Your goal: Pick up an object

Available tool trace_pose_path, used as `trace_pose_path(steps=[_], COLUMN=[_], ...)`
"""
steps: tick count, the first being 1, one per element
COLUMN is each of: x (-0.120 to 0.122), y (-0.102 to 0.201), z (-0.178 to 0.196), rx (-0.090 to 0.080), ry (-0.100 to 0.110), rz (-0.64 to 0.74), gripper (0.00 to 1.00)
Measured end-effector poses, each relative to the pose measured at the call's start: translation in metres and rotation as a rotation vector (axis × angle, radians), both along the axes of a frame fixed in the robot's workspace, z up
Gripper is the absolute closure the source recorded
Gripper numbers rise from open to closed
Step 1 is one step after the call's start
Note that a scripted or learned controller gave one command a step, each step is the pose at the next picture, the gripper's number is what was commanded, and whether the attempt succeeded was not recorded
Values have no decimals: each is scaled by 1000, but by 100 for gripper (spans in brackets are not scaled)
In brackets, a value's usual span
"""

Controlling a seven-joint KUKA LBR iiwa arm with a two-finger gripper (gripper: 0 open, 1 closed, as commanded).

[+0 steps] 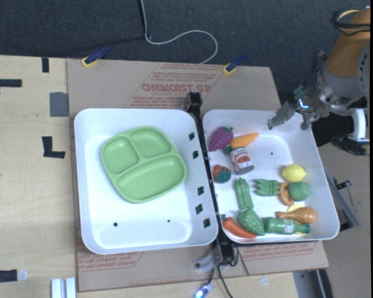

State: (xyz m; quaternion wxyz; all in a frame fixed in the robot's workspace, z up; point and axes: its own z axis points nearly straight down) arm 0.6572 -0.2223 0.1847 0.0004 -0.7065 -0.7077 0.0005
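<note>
The right bin (311,143) holds several toy foods: purple grapes (219,138), an orange carrot (245,139), a small can with a red label (240,159), a yellow lemon (293,172), a green lime (299,190) and green vegetables (244,194) near the front. My gripper (292,116) hangs above the bin's far right corner with its two fingers spread open and nothing between them. It is well to the right of the carrot and apart from every toy.
The left bin (90,166) holds a green sectioned plate (143,163). Both bins sit on a cardboard sheet (168,82). A white cable (174,39) runs across the dark background at the top. The arm's orange band (354,48) is at the upper right.
</note>
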Motion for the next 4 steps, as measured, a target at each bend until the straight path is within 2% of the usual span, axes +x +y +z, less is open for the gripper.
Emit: trace_pose_path(steps=[1, 2, 3, 4], x=[-11, -36, -35, -57], y=[42, 73, 72, 199], z=[84, 282, 280, 355], rx=[-1, -4, -3, 3], ry=[-10, -19, -2, -10], rz=[4, 3, 1, 13], gripper=[0, 0, 100, 100])
